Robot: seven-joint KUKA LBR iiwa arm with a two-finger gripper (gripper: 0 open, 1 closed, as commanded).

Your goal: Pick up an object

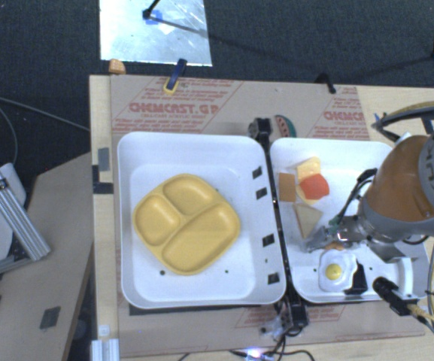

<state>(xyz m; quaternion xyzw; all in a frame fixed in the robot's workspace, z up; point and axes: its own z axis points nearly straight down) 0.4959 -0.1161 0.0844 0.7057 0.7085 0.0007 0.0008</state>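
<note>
The right bin [337, 147] holds several toy foods: a yellow block [308, 168], a red piece [316, 187], a brown slice [286, 187], a beige wedge [305, 218] and a fried egg [335, 270]. My gripper [323, 238] is low in this bin, just right of the beige wedge and directly above the egg. The arm's orange band [397, 186] rises behind it and hides the bin's right part. I see nothing lifted off the bin floor.
In the left bin [126, 201] lies a yellow compartment plate [186, 222]. A black divider [271, 201] runs between the bins. A silver sheet [156, 21] and a blue-yellow tool [175, 76] lie beyond the bins. A metal frame [6, 209] stands at the far left.
</note>
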